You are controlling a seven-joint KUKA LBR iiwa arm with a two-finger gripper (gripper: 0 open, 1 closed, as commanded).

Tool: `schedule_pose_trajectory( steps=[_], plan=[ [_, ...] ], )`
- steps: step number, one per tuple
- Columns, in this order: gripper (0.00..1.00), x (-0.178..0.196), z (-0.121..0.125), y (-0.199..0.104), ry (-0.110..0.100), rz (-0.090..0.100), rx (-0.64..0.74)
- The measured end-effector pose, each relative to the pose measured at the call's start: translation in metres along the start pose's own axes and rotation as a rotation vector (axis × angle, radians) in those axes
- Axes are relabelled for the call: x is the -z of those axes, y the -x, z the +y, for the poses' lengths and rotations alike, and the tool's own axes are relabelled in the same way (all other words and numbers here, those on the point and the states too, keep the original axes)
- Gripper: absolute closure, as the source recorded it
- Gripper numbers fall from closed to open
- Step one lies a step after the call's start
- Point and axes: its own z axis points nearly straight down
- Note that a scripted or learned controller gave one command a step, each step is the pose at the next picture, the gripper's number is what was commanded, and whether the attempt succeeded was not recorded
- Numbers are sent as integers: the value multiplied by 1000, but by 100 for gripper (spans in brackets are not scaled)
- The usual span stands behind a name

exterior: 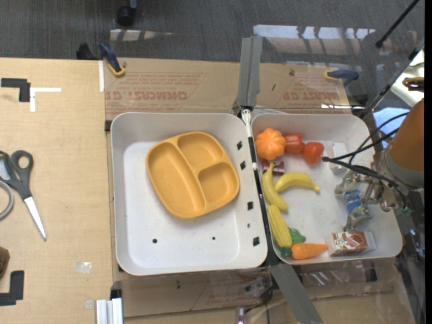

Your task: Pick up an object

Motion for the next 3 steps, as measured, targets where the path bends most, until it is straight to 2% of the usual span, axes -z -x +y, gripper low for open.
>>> schedule_pose_trajectory(
  steps=[1,2,3],
  plan=[
    [0,3,0,-15,-2,-13,-111],
    [0,1,6,95,-1,-2,-272],
    [0,0,2,50,-1,0,-293]
  ],
)
